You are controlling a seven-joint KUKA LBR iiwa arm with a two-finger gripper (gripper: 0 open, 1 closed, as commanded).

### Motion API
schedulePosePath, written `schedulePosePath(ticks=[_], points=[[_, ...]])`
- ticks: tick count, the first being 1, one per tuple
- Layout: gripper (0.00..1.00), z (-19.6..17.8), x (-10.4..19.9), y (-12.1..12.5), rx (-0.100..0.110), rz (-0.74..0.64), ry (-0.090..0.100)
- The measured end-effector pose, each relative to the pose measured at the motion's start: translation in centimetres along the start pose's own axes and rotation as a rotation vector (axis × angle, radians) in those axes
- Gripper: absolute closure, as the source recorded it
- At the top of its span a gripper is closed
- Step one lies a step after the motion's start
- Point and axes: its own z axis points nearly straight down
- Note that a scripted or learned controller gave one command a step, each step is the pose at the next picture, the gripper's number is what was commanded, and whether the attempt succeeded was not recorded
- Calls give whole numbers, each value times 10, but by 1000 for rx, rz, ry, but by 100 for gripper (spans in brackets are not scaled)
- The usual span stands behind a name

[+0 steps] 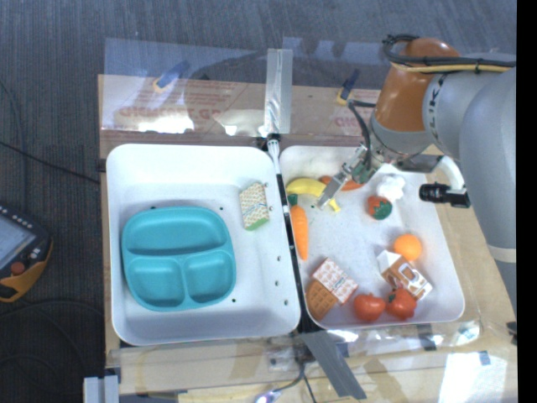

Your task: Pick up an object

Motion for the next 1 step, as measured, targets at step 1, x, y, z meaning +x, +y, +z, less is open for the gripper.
schedulePosePath(ticks=[1], points=[[0,26,6,-2,-6,34,-11]])
